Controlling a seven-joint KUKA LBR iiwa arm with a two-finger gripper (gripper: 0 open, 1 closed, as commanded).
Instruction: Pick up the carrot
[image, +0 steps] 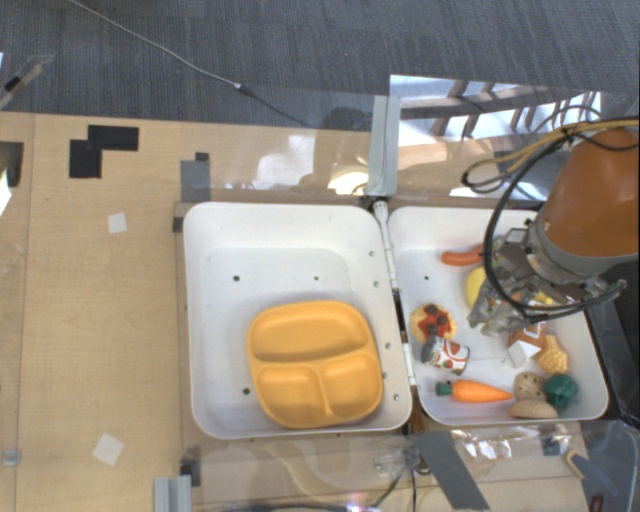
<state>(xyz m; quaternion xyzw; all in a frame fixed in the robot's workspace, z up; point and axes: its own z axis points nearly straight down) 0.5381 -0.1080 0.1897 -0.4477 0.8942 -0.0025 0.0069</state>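
The carrot lies flat on the floor of the right bin, close to the near wall, its green end pointing left, so the pick is not yet done. Touching nothing of it, the claw hangs just behind, over the bin's middle; whether its tips are spread or closed I cannot tell, and nothing shows in its hold. What is left, by my judgement, is to come down on the carrot, close and lift. Clutter crowds it: a small can just behind its green end, a tan lump and a green piece just beside its tip. Farther back lies an orange sausage-like piece. The left bin holds a yellow divided tray.
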